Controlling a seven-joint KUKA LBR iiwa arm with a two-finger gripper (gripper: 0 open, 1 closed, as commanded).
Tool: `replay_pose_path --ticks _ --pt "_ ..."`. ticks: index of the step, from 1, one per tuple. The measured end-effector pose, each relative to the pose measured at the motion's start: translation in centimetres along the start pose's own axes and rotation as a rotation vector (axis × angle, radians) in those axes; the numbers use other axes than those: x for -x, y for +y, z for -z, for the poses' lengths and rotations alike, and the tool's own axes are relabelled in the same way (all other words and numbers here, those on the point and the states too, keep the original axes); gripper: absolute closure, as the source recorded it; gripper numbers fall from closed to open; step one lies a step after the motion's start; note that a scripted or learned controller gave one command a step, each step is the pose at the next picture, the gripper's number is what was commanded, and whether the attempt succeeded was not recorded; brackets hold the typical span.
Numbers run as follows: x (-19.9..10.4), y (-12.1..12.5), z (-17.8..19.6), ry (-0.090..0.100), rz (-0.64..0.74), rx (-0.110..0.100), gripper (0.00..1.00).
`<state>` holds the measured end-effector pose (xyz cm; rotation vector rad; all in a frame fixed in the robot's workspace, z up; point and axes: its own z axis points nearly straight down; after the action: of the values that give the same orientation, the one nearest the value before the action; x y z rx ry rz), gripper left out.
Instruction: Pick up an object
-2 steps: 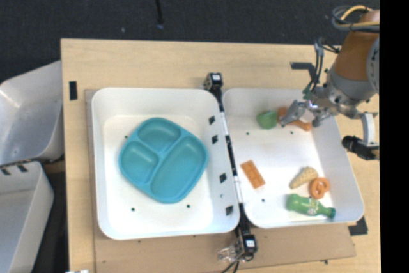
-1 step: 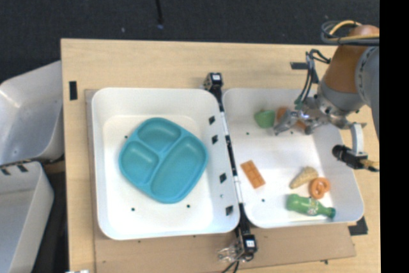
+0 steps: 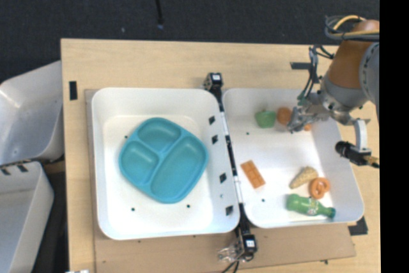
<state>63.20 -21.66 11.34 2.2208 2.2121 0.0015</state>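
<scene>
A robot gripper (image 3: 296, 122) is hovering over the right bin's (image 3: 281, 214) far edge, beside a small orange ball (image 3: 284, 116) and green toy (image 3: 265, 118). Its grip state is unclear.

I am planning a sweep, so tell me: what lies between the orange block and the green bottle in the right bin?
In the camera view, only bare white bin floor lies between the orange block and the green bottle.
</scene>
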Motion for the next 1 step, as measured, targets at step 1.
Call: replay_pose_path --ticks 1 --pt "-0.47 0.48 6.21 0.003 0.007 0.001 1.00"
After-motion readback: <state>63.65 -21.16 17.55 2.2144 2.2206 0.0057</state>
